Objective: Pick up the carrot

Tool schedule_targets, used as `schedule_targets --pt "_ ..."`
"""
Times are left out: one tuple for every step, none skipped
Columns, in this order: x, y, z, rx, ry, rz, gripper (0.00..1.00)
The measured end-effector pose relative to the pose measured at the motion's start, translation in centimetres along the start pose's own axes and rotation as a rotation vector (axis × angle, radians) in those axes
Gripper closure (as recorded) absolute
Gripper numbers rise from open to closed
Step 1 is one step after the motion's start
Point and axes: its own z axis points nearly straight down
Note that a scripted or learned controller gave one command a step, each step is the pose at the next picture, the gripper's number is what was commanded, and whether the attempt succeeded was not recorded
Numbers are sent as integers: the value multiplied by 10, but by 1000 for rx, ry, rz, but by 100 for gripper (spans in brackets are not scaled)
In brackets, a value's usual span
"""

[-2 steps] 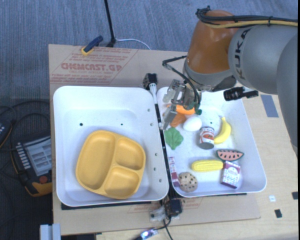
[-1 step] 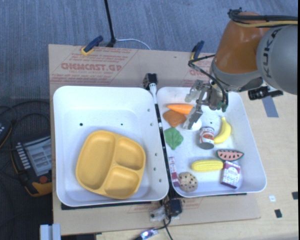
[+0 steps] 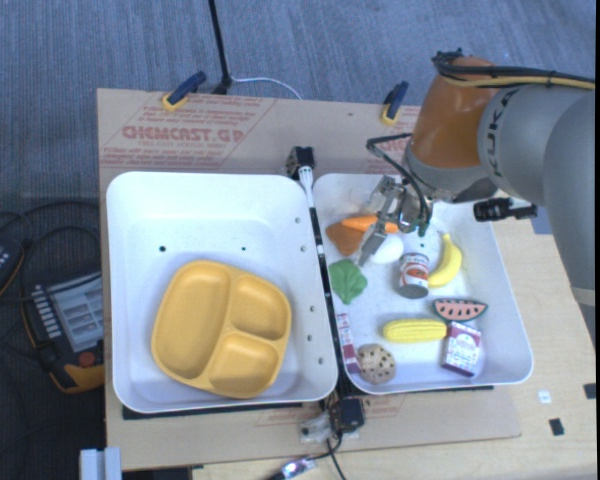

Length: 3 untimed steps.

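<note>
In the right bin (image 3: 500, 298), the carrot (image 3: 352, 231) lies at the upper left corner. The gripper (image 3: 388, 218) (fingers spread) straddles it; closing and lifting remain, I judge.

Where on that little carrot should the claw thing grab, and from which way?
Probably across the carrot's thick orange middle, coming straight down from above. It lies flat in the right bin, long axis sideways, so the tool already above it could close across its narrow width.

A yellow tray (image 3: 221, 325) sits in the left bin (image 3: 130, 208), far from the tool (image 3: 388, 220). Just below the tool are a can (image 3: 413, 274), a banana (image 3: 445, 261), a green leaf (image 3: 348, 281), corn (image 3: 414, 330), a watermelon slice (image 3: 460, 309), a cookie (image 3: 376, 363) and a box (image 3: 463, 350).
</note>
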Motion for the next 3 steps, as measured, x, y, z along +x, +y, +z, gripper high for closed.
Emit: schedule_targets --pt "28 -11 4 0 -13 573 0" --pt "27 -8 -7 -4 -14 571 100" --pt "64 26 -89 3 -1 995 100"
